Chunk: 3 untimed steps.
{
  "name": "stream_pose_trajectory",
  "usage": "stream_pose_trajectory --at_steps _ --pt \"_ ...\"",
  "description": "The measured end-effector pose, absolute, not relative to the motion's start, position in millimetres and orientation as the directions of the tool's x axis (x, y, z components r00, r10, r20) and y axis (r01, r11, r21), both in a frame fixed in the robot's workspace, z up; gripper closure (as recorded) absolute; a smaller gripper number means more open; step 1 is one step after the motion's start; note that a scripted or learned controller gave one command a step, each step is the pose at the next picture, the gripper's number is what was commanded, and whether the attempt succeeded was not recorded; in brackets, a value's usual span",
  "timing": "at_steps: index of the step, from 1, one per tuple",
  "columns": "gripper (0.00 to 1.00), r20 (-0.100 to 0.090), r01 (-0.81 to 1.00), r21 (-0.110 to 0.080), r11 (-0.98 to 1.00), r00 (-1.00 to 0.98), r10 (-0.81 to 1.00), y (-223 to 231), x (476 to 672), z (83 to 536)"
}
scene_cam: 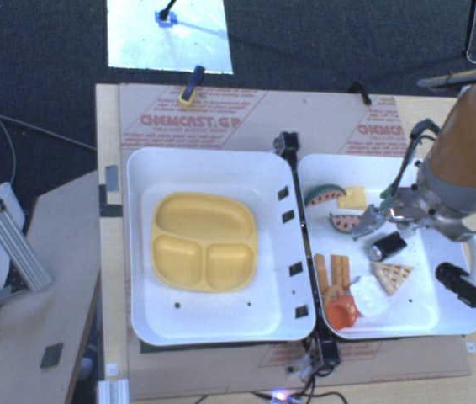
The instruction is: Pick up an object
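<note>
Two bins (221, 162): yellow tray (204, 241), toy food (347, 217)

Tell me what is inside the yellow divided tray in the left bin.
The yellow divided tray sits in the left bin; its three compartments show bare yellow plastic, nothing in them. Whatever lies beneath the tray is covered by it.
</note>
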<state>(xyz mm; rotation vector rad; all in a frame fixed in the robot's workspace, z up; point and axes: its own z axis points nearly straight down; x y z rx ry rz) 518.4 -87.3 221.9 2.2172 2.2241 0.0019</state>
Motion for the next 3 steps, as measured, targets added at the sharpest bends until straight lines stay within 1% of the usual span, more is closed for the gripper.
stream_pose_trajectory --at_steps 1,2,3 --pt "0.00 0.001 1.000 -0.009 -0.002 0.002 1.000 -112 496.1 103" --pt "0.00 -0.003 1.000 0.009 0.003 -0.003 1.000 -88 488.8 86" --pt "0.00 -0.007 1.000 0.005 0.001 -0.001 1.000 -87 506.0 85"
